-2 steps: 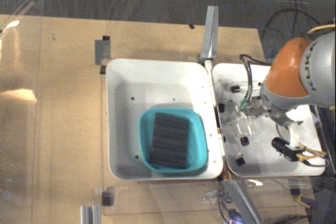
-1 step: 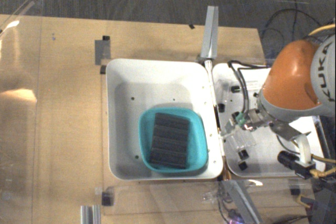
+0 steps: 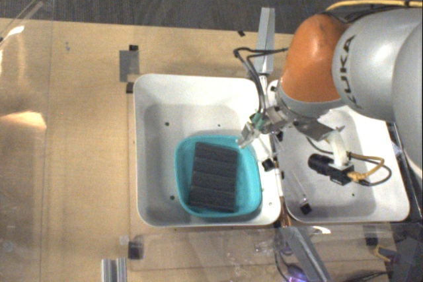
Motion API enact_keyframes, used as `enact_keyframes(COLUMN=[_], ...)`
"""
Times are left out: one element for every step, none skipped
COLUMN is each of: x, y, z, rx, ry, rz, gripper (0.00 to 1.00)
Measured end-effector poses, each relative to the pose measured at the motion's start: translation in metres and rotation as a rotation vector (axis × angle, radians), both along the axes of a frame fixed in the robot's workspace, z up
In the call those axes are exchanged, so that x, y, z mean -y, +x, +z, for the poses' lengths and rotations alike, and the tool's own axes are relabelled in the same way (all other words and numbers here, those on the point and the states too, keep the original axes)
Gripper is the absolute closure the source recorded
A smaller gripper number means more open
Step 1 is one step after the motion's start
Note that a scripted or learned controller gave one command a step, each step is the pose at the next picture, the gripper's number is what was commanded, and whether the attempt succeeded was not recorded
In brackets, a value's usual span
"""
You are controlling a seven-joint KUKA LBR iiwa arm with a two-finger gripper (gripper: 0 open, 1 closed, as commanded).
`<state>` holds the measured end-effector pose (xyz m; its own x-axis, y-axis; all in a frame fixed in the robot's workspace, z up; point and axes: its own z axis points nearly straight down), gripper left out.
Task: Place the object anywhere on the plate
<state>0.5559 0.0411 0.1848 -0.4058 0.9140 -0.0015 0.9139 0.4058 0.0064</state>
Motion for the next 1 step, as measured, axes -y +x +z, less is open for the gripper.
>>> enact_keyframes(x=[-0.0541], y=[-0.0294], z=[0.0002], rx=[-0.001], ry=[-0.001], rz=[0.242], gripper=[1.00])
